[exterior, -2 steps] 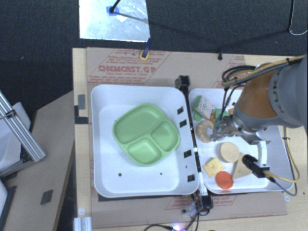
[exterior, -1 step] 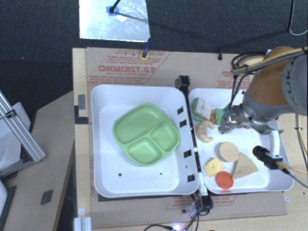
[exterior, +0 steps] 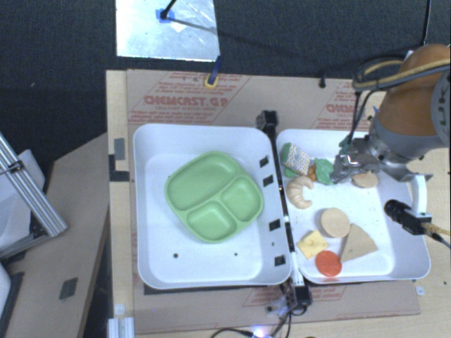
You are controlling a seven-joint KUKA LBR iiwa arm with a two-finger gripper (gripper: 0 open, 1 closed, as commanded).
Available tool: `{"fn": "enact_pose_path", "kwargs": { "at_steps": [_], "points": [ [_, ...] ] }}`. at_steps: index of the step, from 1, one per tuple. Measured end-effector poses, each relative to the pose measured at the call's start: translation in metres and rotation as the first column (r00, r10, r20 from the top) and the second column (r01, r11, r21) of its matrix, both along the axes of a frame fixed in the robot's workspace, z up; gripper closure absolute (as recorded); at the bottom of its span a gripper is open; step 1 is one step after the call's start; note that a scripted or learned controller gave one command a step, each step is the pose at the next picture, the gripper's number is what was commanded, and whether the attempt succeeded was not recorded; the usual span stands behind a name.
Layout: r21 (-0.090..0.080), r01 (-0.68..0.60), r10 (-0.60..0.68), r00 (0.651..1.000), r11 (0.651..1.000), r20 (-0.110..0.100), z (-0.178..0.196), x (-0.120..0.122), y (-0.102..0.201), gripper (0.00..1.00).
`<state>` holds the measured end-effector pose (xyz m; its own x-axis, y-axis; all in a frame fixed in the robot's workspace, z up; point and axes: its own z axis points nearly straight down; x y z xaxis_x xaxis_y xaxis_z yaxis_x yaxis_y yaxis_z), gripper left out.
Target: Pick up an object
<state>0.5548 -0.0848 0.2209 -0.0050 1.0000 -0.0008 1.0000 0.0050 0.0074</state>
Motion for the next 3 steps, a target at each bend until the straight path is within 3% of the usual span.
{"fn": "enact_pose_path", "kwargs": {
  "at_steps": [1, 2, 3],
  "points": [
    [0.003, -0.004, 0.004, 1.0, 1.0, -0.008, -0.008, -0.015, 0.052, 1.0],
    [0.002, -0.003, 0.003, 1.0, 1.0, -0.005, -0.003, -0.015, 0.074, 1.0],
    [0.001, 0.004, -0.004, 1.0, 1.0, -0.007, 0.002, -0.027, 0.062, 1.0]
  ]
}}
